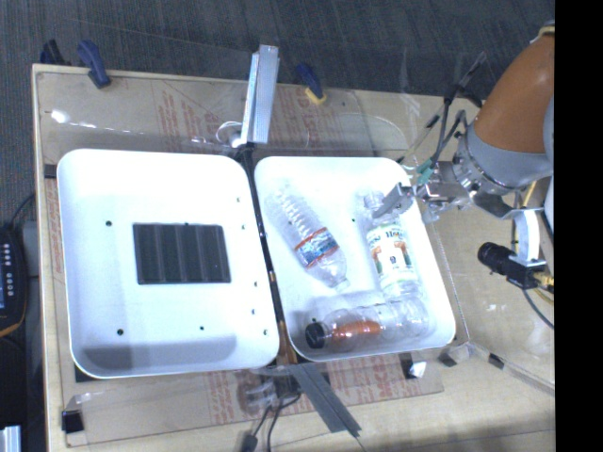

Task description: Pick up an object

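Over the right bin's (283, 172) far right rim hangs the pincer (396, 199), beside the cap end of a clear bottle with a white, orange-marked label (391, 252); whether its fingers are spread or closed cannot be told. Left of the pincer lies a 2nd clear bottle with a red-and-blue label (311, 238), aslant, with bare white floor around it. Nearer the camera from the pincer, a 3rd bottle with reddish contents and a dark cap (363, 326) lies along the near wall, its clear plastic hard to trace. Well to the left, the left bin (85, 252) holds a dark ribbed panel (182, 252). The arm (513, 111) is cut off at the right.
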Motion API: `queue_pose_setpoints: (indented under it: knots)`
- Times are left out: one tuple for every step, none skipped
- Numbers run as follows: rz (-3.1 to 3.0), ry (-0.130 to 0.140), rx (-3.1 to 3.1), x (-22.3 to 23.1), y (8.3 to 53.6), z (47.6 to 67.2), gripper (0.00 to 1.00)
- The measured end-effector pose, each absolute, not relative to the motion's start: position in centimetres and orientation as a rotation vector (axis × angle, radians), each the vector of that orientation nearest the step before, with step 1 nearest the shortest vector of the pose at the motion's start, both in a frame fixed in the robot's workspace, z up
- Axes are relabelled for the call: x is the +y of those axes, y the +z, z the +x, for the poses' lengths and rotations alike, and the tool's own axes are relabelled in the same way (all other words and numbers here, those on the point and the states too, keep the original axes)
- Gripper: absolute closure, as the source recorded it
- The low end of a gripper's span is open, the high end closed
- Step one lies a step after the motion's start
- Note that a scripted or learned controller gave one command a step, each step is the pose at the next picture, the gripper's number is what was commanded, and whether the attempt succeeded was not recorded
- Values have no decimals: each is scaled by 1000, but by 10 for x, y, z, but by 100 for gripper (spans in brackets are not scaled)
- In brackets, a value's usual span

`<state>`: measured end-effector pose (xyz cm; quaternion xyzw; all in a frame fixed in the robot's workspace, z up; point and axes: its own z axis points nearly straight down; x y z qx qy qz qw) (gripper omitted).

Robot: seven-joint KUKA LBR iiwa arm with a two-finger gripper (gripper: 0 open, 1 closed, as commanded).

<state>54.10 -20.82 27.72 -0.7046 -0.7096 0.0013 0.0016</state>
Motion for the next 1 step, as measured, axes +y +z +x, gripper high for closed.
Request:
queue_pose_setpoints:
  knots:
    - [-2005,-16,-2459,-215,122,574,0]
